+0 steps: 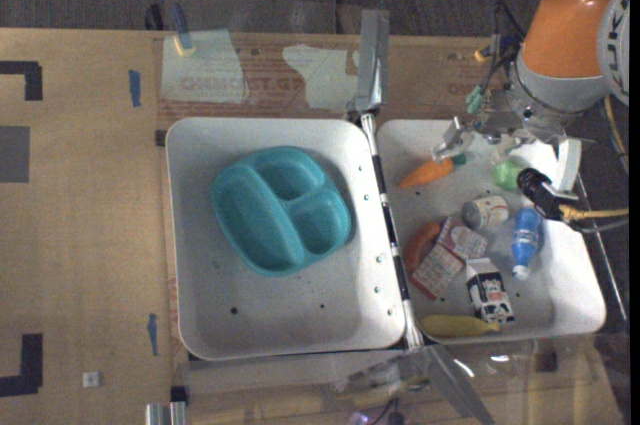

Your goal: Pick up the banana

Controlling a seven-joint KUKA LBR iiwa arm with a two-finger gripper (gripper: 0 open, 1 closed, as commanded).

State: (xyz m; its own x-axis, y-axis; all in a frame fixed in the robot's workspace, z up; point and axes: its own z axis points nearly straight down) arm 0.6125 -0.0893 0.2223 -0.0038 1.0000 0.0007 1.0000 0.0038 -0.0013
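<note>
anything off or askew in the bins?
Nothing damaged or spilled. The banana lies flat against the right bin's near wall; the other items lie jumbled at odd angles. The teal plate sits skewed in the left bin.

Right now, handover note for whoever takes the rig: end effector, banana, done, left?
End effector: over the far end of the right bin, by the carrot. Whether it is open or shut cannot be told; nothing visibly held.
Banana: lying flat at the right bin's near edge, beside the small milk carton, well apart from the end effector.
Left bin: holds the teal divided plate.
Done: nothing, banana not picked up.
Left: move to the banana at the near edge, grasp, lift.
</note>
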